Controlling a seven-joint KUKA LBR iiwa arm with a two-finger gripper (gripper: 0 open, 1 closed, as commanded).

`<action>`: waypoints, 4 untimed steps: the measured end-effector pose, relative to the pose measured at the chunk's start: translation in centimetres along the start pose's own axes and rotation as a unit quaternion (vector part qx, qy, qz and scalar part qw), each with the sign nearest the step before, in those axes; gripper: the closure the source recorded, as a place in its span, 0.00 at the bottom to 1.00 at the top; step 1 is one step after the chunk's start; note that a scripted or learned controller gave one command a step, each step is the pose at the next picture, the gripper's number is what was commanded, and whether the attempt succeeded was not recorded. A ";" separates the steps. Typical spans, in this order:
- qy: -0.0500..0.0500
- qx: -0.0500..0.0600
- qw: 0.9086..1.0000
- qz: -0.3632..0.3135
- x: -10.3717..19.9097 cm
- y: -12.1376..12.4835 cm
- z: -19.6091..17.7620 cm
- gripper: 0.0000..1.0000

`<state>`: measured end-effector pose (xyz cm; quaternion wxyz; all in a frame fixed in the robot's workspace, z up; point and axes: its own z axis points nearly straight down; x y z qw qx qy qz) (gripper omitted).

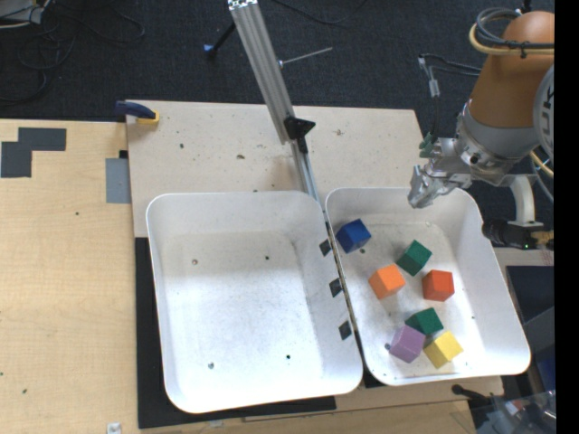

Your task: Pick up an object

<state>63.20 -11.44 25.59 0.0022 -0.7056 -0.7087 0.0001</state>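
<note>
Gripper sits above the right bin's back rim, can't tell its state tbh; we'd drop onto the blue cube since it's apart from the rest.

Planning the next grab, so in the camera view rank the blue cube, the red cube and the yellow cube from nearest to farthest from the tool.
Measured from the tool over the right bin's far edge:
1. Blue cube, far left part of that bin.
2. Red cube, mid-bin toward the right.
3. Yellow cube, near edge.
</note>
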 end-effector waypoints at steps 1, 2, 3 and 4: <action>0.000 0.001 1.000 0.000 4.8 -3.0 -0.2 1.00; 0.000 0.001 1.000 0.000 9.7 -4.2 -0.1 1.00; -0.001 0.002 1.000 0.000 14.2 -7.1 1.6 1.00; 0.000 0.002 1.000 0.000 19.2 -9.4 1.0 1.00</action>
